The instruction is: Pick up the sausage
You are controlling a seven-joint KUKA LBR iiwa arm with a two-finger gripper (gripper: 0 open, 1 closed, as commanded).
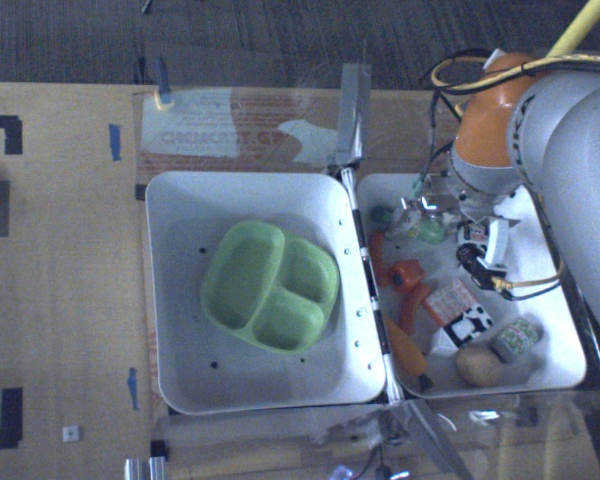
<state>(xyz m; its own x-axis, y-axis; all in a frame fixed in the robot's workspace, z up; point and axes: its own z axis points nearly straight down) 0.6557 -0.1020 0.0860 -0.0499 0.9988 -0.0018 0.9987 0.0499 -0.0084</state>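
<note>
Looking down at a slant, the camera view shows two white bins side by side on the desk (60, 298). The left bin (180, 368) carries a green divided plate (270, 286) near its middle, with bare white floor all round it out to the walls. The right bin (555, 368) is crowded. Taking the shared wall between the bins as landmark: the sausage (378, 251), reddish and slim, lies just beside that wall in the bin's upper part; a red-orange piece (407, 274) sits just past it, an orange carrot-like piece (408, 348) lies lower along the wall, and a patterned card (458, 313), a potato (478, 365) and a small green packet (516, 338) lie farther from it. Little free floor is left there. The pincer (425, 213) is low over a green item near the bin's top edge, apart from the sausage; whether its fingers are spread or closed I cannot tell.
</note>
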